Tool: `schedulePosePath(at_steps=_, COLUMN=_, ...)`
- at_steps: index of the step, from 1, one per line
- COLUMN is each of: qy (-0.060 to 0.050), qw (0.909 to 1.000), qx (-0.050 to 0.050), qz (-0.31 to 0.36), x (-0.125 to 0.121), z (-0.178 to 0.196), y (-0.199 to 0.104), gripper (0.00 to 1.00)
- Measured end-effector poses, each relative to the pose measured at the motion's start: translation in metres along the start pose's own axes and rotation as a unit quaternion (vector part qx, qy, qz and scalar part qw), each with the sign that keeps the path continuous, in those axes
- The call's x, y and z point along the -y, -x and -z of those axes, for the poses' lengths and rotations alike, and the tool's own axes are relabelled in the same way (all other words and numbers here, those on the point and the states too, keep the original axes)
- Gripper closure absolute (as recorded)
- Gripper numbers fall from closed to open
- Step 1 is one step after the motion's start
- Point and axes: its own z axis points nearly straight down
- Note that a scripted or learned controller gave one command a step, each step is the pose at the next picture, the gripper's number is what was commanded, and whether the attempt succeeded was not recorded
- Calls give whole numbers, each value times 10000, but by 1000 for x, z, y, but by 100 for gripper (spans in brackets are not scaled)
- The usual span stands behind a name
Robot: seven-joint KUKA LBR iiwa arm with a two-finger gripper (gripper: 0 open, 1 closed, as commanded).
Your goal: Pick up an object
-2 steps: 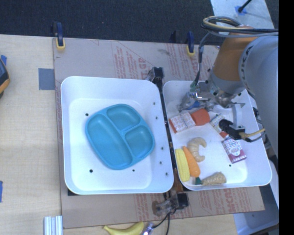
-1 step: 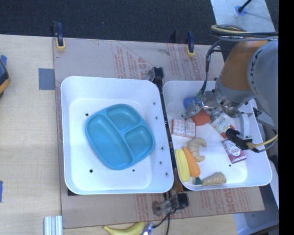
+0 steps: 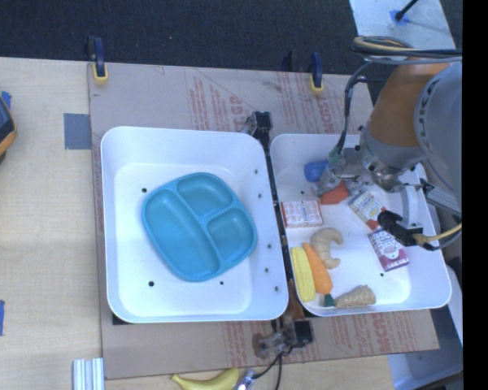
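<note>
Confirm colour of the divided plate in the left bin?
Light blue, plain, no pattern. The divided plate shows clearly in the camera view.

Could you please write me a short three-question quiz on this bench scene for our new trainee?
1. True or false: the blue divided plate lies in the right bin.
2. Which lies right beside the carrot? A) the corn cob B) the small blue object C) the maroon packet
3. Fill in: the arm's claw is over the far part of the ____ bin.

Key
1. False: it lies in the left bin.
2. A: corn and carrot lie side by side near the right bin's left wall.
3. Right, close by the small blue object and an orange-red piece.
</note>
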Motion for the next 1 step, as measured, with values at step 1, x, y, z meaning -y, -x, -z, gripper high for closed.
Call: schedulePosePath(at_steps=1, qy=17, qw=10000, qx=-8, qz=-6, x=35, z=90, y=-64, gripper=100)
